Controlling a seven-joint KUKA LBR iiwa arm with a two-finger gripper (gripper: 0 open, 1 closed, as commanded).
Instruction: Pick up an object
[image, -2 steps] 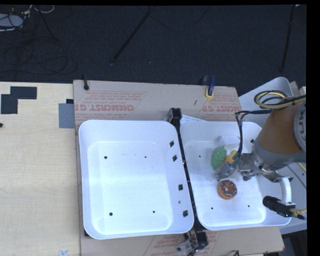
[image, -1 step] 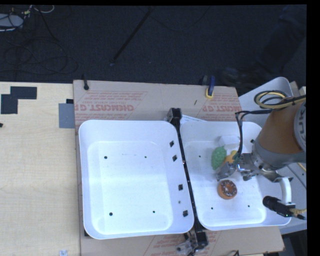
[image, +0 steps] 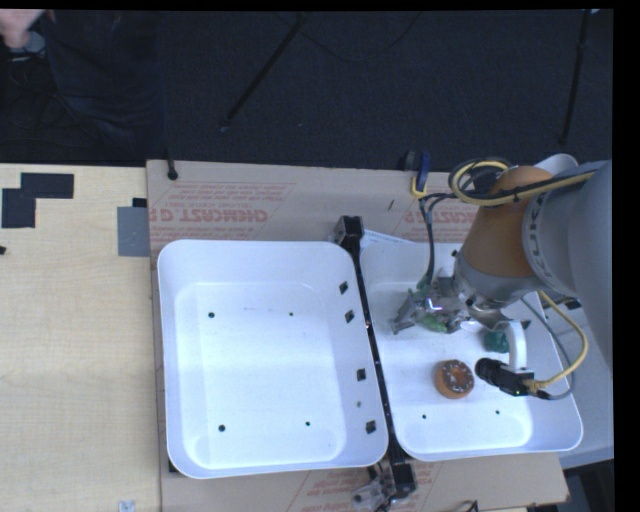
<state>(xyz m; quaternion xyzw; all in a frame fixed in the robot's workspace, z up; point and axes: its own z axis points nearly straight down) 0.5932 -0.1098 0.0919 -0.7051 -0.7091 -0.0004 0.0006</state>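
White, shallow plastic bins stand side by side on a sheet of brown cardboard (image: 250, 200) printed with red lettering, which lies on a pale wood-grain surface (image: 70, 350).

Camera view, looking down at a slant: the left bin (image: 180, 300) has a floor marked by a few small dark dots. A black strip (image: 365, 330) fitted with small clips runs along the seam where the two bins meet. The right bin (image: 480, 430) holds the task's things.

The grey arm (image: 565, 230) enters from the right, with its orange band (image: 495, 235) above the wrist, and bends down into the far half of the right bin. The hand (image: 420, 312) sits low over the bin floor, in the far-left part of that bin and near the black strip. Whether the hand is open or closed cannot be told from this angle. A small green object (image: 437, 323) lies right at the hand and is partly hidden by it; whether the two touch cannot be told.

A round orange-brown disc (image: 454, 378) with a darker, speckled top lies flat on the floor of the right bin. It is near the bin's middle, on the near side of the hand and apart from it.

At the far left, flat black and grey patches (image: 45, 190) mark the surface.
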